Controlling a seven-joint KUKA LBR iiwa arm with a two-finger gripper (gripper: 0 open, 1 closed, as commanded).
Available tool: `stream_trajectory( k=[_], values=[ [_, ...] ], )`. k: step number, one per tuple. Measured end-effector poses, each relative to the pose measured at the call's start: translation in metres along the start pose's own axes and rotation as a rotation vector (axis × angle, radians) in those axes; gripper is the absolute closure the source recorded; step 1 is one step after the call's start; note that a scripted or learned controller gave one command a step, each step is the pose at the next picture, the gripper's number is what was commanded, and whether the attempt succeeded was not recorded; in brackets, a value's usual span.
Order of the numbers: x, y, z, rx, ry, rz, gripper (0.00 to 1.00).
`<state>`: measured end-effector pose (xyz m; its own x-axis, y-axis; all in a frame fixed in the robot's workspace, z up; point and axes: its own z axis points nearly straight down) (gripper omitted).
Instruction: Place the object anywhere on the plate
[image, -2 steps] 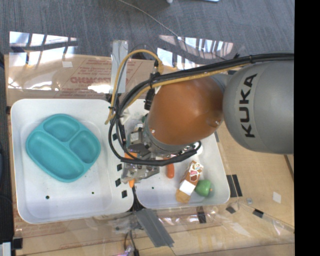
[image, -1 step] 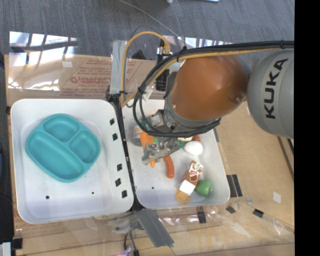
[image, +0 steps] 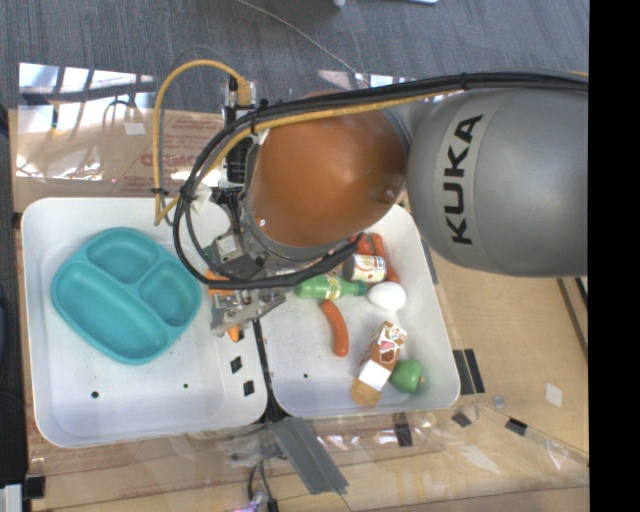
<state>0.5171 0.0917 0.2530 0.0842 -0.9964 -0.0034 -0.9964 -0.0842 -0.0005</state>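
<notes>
- The arm (image: 480, 170) is reaching in from the right, its orange band (image: 325, 180) hanging over the seam between the two white bins.
- The fingers (image: 232, 318) are pointing down just over the divider, at the right edge of the left bin (image: 60, 400); whether they are spread or closed cannot be told, and nothing is showing between them.
- The teal plate (image: 125, 292), with three compartments, is lying to the left of the fingers in the left bin, near but apart from them.
- The objects are all sitting to the right of the fingers, in the right bin (image: 440, 340).
- A green bottle-shaped object (image: 325, 290) is lying closest, just right of the fingers, with a white egg-like object (image: 388, 296) beyond it.
- An orange sausage-shaped object (image: 337, 326) is lying right of and a little below the fingers.
- A small brown jar-like object (image: 368, 267) is sitting partly under the wrist, up and to the right.
- A brown bottle with a white cap (image: 378, 362) is lying tilted further right and lower, touching a green round object (image: 407, 376).
- Black and yellow cables (image: 190, 150) are looping above the fingers along the wrist.
</notes>
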Motion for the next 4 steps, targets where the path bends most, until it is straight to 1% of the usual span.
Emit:
stream_trajectory(
  k=[1, 2, 3, 4],
  values=[
    [0.003, 0.0, 0.0, 0.0, 0.002, 0.005, 0.0],
    [-0.039, -0.058, -0.025, 0.002, 0.001, -0.023, 0.0],
    [-0.038, -0.058, -0.035, 0.001, 0.001, -0.023, 1.0],
    [0.035, -0.077, 0.045, -0.008, 0.003, -0.035, 1.0]
  ],
)
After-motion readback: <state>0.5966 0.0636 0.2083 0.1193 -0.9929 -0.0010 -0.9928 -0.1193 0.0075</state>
